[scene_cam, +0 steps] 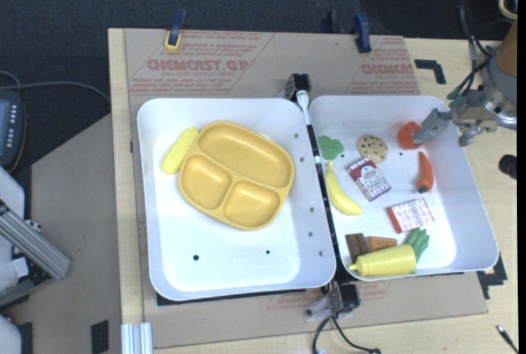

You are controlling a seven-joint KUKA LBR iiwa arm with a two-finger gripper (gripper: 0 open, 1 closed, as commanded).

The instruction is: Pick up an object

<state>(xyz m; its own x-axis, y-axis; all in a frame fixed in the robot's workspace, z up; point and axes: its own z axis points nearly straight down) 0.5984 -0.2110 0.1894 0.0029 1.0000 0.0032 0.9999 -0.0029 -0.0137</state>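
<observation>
Gripper (450,124) hovers over right bin (477,213), upper right part, beside red tomato (408,135). In right bin: cookie (371,148), banana (339,193), chili (424,171), yellow bottle (385,262). Left of right bin: left bin (164,245) holding yellow tray (236,174), corn (179,149).

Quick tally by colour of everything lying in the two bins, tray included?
Yellow: 4 - divided tray, corn cob, banana, squeeze bottle
Red or orange-red: 4 - round piece, chilli, two packets
Green: 2 - leafy piece, piece by the bottle
Brown: 2 - cookie, brown bar
Total: 12
</observation>
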